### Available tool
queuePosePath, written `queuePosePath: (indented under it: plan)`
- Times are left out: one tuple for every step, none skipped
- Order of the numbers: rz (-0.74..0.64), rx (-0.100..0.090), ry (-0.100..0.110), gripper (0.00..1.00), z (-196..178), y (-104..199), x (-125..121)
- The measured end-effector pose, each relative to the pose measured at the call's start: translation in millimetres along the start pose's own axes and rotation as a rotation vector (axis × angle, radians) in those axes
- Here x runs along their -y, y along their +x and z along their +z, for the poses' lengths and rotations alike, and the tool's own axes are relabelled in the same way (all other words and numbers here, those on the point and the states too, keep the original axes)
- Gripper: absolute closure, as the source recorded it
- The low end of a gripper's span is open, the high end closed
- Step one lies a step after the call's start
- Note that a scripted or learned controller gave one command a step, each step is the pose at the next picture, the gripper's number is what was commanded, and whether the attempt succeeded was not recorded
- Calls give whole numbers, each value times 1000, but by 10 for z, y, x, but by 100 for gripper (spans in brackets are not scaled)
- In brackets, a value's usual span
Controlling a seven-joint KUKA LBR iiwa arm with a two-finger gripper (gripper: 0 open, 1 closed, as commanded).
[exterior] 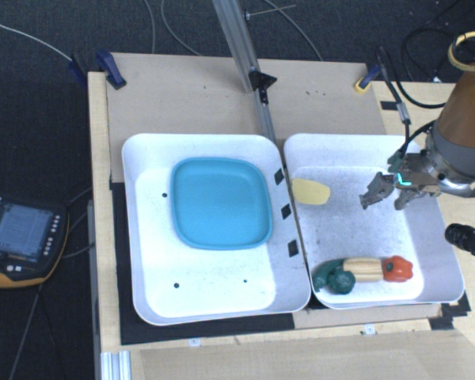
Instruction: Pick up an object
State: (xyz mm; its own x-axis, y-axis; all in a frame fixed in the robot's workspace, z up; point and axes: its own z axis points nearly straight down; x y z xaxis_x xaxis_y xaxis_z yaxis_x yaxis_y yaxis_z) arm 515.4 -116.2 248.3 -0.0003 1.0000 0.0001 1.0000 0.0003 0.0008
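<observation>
Floor: dark carpet (39, 133) around my bench, thin grey cables (146, 6) looping at 11 o'clock.
Bench: pale wooden board (190, 101).
Nine o'clock: handheld control pendant (20, 236).

The arm (463, 129) is cut off by the right edge. The handheld controller (20, 240) on the floor is cropped at the left edge. The tabletop (222, 105) runs past the bottom edge. The black item (467, 238) at right is partly cropped and cannot be identified.

Wooden bench (190, 93) bears left bin (142, 212), right bin (340, 153), side by side.
</observation>
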Motion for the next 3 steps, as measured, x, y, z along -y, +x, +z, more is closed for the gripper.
queuePosePath:
  plan:
    - [0,0,0,0,1,0,0]
    - [1,0,5,0,597,-71,-3]
    - [0,0,4,0,1016,-54,9]
